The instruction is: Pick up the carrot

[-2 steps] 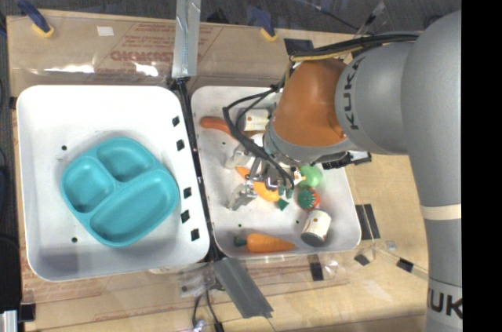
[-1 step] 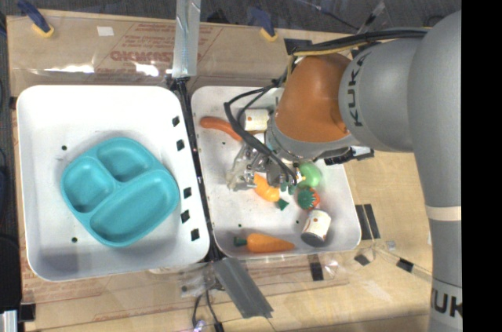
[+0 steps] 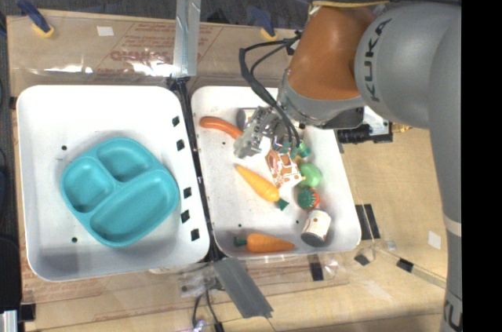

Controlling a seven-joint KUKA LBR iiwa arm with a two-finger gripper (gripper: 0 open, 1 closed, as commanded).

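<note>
So here's where I'm at: my arm (image 3: 392,63) comes in from the right side of the frame, with the orange band sitting over the top edge of the right bin (image 3: 223,240). My pincer (image 3: 255,136) hangs over the upper middle of that bin, and it's a tangle of metal and cables from this angle, so I honestly can't tell how it's set or whether anything's in it.

There are a few orange, carrot-looking things in the right bin. One carrot (image 3: 259,183) lies diagonally in the middle, its green end pointing toward the lower right, just below my pincer. Another orange piece (image 3: 220,125) lies near the top left corner of the bin, just left of the pincer. A third carrot (image 3: 267,244) lies along the bottom edge, green end to the left.

Other stuff in there: a small orange-and-white patterned item (image 3: 282,166) just right of the middle carrot, a green round thing (image 3: 311,175) next to that, a reddish-and-green piece (image 3: 307,199) below it, and a white cup (image 3: 315,227) tipped on its side near the lower right corner.

The left bin (image 3: 47,118) has a teal divided plate (image 3: 119,189) sitting about in the middle.
</note>
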